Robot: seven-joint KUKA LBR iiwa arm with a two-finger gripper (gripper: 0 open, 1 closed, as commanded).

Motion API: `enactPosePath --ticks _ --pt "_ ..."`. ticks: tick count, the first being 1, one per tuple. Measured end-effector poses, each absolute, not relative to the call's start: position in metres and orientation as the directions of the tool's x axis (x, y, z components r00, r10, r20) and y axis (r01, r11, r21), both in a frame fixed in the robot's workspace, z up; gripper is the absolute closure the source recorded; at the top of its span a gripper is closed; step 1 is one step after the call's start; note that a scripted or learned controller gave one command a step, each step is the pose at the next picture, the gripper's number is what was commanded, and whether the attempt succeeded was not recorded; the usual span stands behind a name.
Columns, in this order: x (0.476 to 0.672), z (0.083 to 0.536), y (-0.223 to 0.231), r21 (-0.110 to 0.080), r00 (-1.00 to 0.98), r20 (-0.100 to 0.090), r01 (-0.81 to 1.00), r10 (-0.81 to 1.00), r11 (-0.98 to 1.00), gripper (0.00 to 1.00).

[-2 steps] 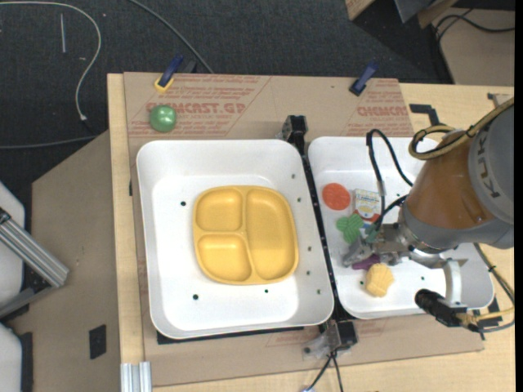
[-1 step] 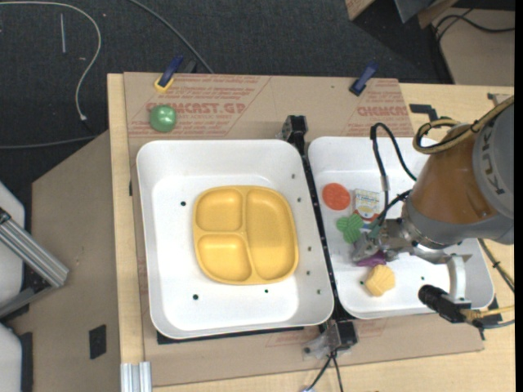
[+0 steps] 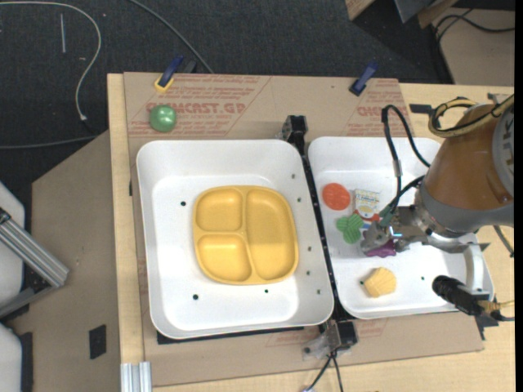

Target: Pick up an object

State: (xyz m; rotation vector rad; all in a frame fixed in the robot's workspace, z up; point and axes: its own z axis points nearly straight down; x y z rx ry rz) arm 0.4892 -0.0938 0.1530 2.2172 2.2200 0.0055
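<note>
- The jaws (image 3: 378, 237) were found low in the right bin (image 3: 409, 296), at the end of the grey and orange arm (image 3: 466, 178) that reached in from the right.
- Whether the jaws stood open or closed could not be told; their tips were lost among the small things beneath them.
- A purple object (image 3: 381, 251) was seen right at the jaws, with a green object (image 3: 351, 228) just beside it on the left; contact with either could not be confirmed.
- An orange-red ball (image 3: 336, 196) and a small white packet (image 3: 367, 200) lay near, toward the far wall of the same bin.
- A yellow lumpy object (image 3: 379, 282) lay apart from the cluster, toward the near wall.
- In the left bin (image 3: 163, 219) a yellow divided plate (image 3: 245, 235) was seen, well apart from the jaws.
- A green ball (image 3: 163, 118) rested on the desk (image 3: 245, 104), outside both bins.
- Nothing was seen lifted clear of the bin floor, so the pick was judged not yet done: the approach was made, while a secure grip and the lift were left.
</note>
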Motion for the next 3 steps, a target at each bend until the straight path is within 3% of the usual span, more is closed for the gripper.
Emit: enactPosePath --ticks 1,2,3 --pt "0.494 0.217 -0.091 0.008 -0.002 -0.001 1.000 1.000 0.002 1.00" --pt "0.495 0.218 -0.091 0.002 -0.001 0.000 1.000 1.000 0.001 1.00" --pt "0.510 0.229 -0.043 0.002 -0.006 0.002 1.000 1.000 0.006 1.00"
